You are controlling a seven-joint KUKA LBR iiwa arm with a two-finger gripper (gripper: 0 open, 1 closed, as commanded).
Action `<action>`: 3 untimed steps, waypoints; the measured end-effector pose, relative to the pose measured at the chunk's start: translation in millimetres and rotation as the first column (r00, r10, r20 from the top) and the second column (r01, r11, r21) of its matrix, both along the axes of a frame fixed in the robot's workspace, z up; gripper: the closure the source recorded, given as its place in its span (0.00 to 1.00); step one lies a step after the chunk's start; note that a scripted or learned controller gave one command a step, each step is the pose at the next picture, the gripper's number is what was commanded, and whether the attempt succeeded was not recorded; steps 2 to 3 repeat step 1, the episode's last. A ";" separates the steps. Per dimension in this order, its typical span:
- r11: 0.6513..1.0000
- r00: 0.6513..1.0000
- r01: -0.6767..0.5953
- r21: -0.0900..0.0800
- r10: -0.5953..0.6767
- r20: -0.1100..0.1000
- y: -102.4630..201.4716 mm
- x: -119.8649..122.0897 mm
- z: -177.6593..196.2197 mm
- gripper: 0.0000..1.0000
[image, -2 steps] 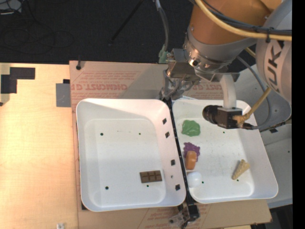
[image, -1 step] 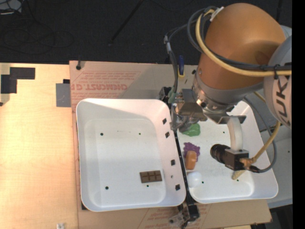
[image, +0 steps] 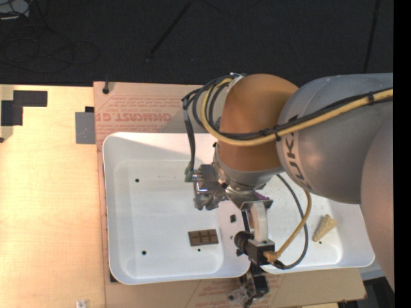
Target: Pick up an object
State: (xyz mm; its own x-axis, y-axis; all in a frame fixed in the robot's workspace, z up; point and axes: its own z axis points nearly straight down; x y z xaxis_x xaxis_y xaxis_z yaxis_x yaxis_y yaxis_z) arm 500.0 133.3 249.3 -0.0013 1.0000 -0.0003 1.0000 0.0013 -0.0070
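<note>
The light is strong and warm at the 9 o'clock side, where the wooden tabletop [image: 48,204] is almost washed out in a pale yellow glare. The left white bin [image: 122,172] is bright too, with a soft grey shadow along its wall at 12 o'clock. The arm [image: 334,140] carries a broad, soft highlight on its orange band [image: 253,117]. The floor at 12 o'clock stays very dark, with little detail. The whole picture is a little soft and grainy, and small parts near 6 o'clock look blurred.
</note>
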 end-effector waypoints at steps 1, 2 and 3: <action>1.000 1.000 0.010 -0.001 -0.010 0.008 -114.9 -25.0 78.5 1.00; 1.000 1.000 0.010 -0.001 -0.010 0.008 -114.9 -25.0 78.5 1.00; 1.000 1.000 0.010 -0.001 -0.010 0.008 -114.9 -25.0 78.5 1.00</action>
